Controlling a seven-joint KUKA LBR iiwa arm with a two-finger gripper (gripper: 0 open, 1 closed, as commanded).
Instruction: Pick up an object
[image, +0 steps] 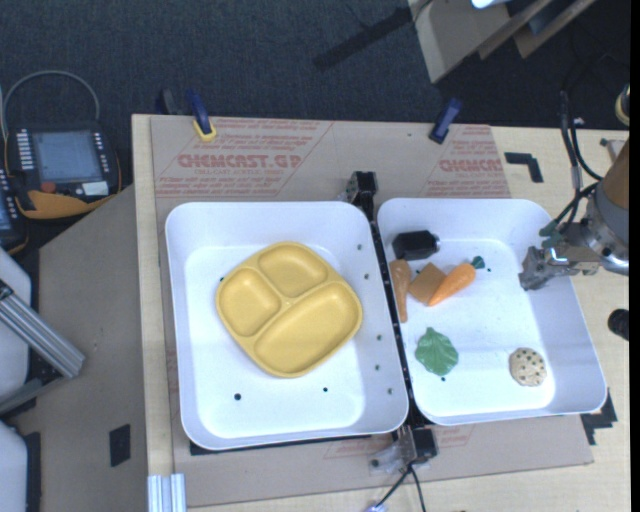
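At about 3 o'clock of the right-hand shallow white plastic bin (575, 330), the grey 2-finger gripper (533, 270) hangs with nothing visibly between its fingers, spread or shut I cannot tell, while the small orange plastic toy carrot (455, 281) near 11 o'clock looks light, stiff, slick, best pinched mid-body.

Both bins are plain white: the left bin (190, 330) holds a yellow divided plate (289, 308), while the right bin (570, 340) holds a black block (414, 243), a tan stick (401, 290), an orange carrot (455, 281) with a green tip beside an orange-brown wedge (427, 284), a green leafy piece (436, 352) and a pale cookie (527, 366) speckled with dark dots. The surface (300, 150) is tan cardboard printed with faded red lettering, pinned by blue clamps (201, 114). The tool (540, 268) is grey metal.
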